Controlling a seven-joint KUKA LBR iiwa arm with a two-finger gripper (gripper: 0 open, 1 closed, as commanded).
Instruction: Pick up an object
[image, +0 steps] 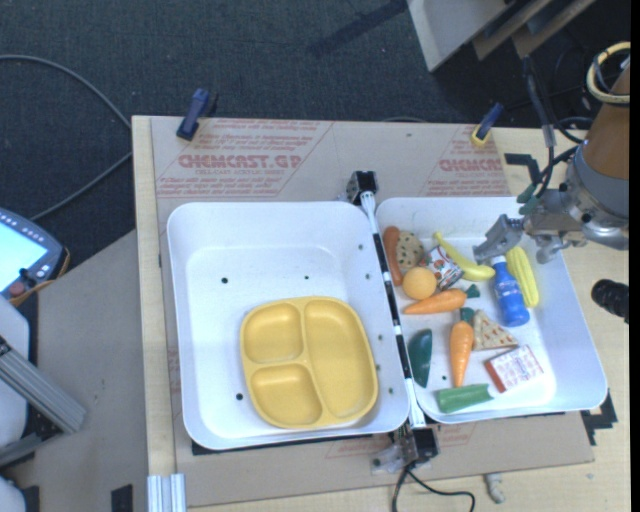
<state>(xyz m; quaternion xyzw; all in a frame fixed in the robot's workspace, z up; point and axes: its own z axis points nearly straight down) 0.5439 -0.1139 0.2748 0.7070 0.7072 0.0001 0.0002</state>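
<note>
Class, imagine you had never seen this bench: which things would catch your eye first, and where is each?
The yellow divided tray stands out first, lying alone in the left bin. Next comes the bright jumble of toy food in the right bin, with an orange, a carrot and a blue bottle. The gripper hangs above that bin's far side.

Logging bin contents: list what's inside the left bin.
The left bin holds a yellow tray with three compartments, nothing in them. The bin floor under the tray is covered.

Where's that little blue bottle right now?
The blue bottle lies in the right bin, toward its far right side, beside the corn cob and just above the pizza slice.
</note>
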